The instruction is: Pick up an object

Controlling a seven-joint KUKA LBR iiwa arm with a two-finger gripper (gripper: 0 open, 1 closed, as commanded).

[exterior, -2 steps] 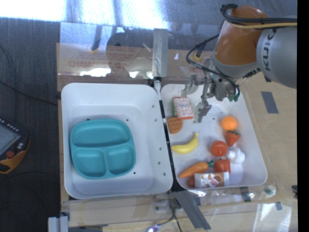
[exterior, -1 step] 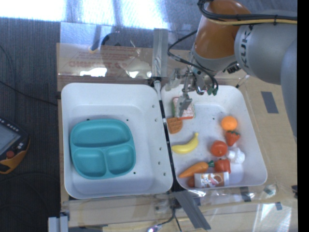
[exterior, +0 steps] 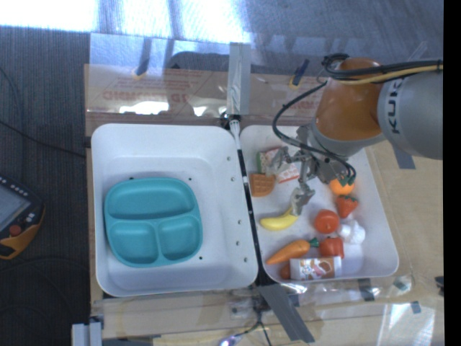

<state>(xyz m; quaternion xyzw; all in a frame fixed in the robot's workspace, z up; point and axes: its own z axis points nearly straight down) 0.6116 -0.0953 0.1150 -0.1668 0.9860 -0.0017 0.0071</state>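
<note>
My gripper (exterior: 302, 193) hangs over the middle of the right bin (exterior: 382, 215), below the grey arm's orange band. Its tip sits just above the right end of a yellow banana (exterior: 277, 222). I see nothing held in it. Around it lie a brown toast slice (exterior: 261, 186), a green and red packet (exterior: 270, 157), a small orange (exterior: 342, 187), a strawberry (exterior: 347, 206), a red tomato (exterior: 325, 221) and a carrot (exterior: 289, 251). Part of the bin's upper right is hidden by the arm.
A red pepper (exterior: 332, 247), a white lump (exterior: 353, 231) and a labelled bottle (exterior: 313, 268) lie along the right bin's front. The left bin (exterior: 144, 150) holds a teal divided tray (exterior: 153, 220). A raised divider (exterior: 245, 193) separates the bins.
</note>
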